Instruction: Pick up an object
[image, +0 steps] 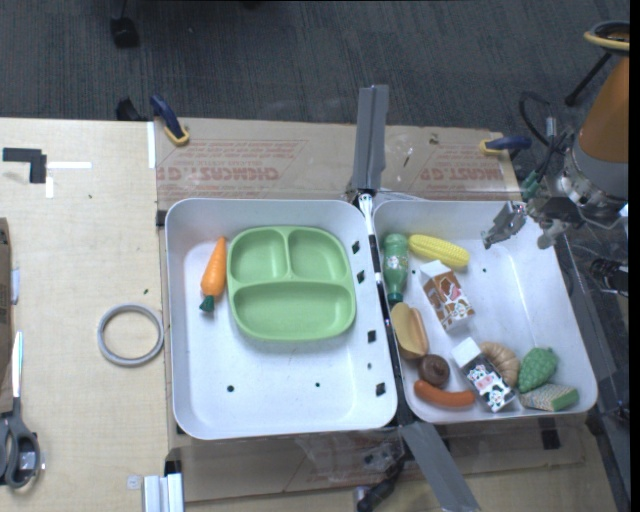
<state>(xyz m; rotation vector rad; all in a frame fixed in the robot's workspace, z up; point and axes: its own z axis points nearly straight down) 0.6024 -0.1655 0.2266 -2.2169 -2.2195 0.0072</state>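
My gripper (522, 231) hangs over the far right corner of the right bin (530, 300), fingers apart and nothing between them. Below and to its left in that bin lie a yellow corn cob (438, 250), a green bottle (395, 265) and a small printed carton (447, 297). Nearer the front are a tan bun (409, 330), a brown donut (434, 369), a red sausage (444, 396), a cow-patterned box (485, 382), a croissant (501, 361) and a green bumpy fruit (537, 367).
The left bin (290, 400) holds a green divided plate (292, 282) with a carrot (213, 268) beside it. A tape ring (131, 333) and scissors (15, 445) lie on the bench at left. Clamps (170, 119) grip the cardboard behind the bins.
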